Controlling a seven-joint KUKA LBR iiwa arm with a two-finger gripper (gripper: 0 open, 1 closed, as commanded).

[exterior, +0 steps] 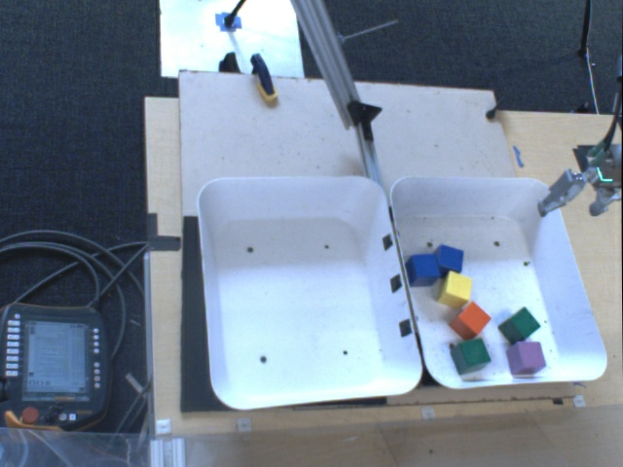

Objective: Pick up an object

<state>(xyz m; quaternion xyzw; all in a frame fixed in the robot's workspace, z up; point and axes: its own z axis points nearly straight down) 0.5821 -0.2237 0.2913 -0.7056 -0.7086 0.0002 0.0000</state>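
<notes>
Far left, on the dark carpet [78,86], you have the teach pendant [54,363], its grey screen up and black cables [68,251] looping from it toward the bench. The bench is a pale wooden board [292,125] with a lighter sheet laid over it.

Behind the left bin, at the board's far edge, a clamp with a blue and yellow handle [263,78] sits beside a bright reflective panel [229,22]. An aluminium rail [326,42] runs down at a slant from the top of the view to the seam between the bins.

Left bin [292,212]: white, shallow, with a few small dark dots on its floor. It touches the right bin [487,202] along one edge, where black tabs [397,283] mark the join.

In the right bin, all blocks lie in the near half. Left to right: two blue cubes [435,264] touching each other; a yellow cube [454,289] just below them; an orange cube [472,319] touching the yellow; a green cube [470,355] nearest you; a purple cube [526,357] near the right wall; a dark green cube [519,325] just above the purple.

The gripper [584,185] hangs over the right bin's far right corner, well apart from every cube. You cannot tell from this view how its jaws stand; nothing shows in them.
</notes>
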